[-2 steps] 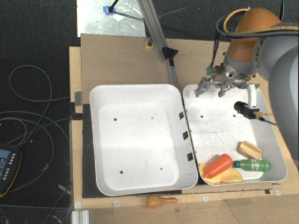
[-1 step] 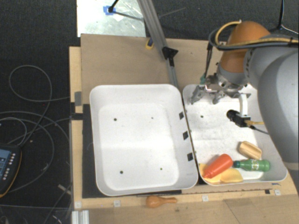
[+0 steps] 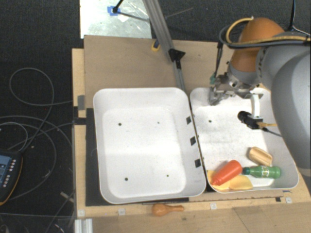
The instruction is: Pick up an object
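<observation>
Gripper (image 3: 215, 97): twelve o'clock of right bin (image 3: 218, 130), fingers' state impossible to tell.
Carrot (image 3: 226, 173), bottle (image 3: 263, 171), bread roll (image 3: 260, 155): six o'clock corner.

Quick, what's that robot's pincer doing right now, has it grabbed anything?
Pincer: at the far end of the right bin, nothing seen in it; open or closed cannot be told.

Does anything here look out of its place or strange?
Yes. A small tan toy lies on the bench edge in front of the left bin, outside both bins, as if it fell out. The other things sit in the right bin.
</observation>
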Tool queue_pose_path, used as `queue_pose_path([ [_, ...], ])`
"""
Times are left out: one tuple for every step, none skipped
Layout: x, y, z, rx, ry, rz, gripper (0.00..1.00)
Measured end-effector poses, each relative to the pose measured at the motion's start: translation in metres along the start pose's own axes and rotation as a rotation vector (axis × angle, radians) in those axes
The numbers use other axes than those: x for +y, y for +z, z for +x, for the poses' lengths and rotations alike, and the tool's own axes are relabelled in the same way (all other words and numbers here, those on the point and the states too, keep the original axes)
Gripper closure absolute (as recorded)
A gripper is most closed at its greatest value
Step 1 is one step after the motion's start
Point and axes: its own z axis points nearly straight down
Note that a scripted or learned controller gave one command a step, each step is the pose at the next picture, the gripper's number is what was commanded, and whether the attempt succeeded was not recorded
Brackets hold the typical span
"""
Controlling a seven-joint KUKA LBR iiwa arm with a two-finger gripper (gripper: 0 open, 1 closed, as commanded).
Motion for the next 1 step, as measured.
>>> queue_pose_path([
  [0.0061, -0.0649, 0.0035, 0.0, 0.004, -0.007, 1.0],
])
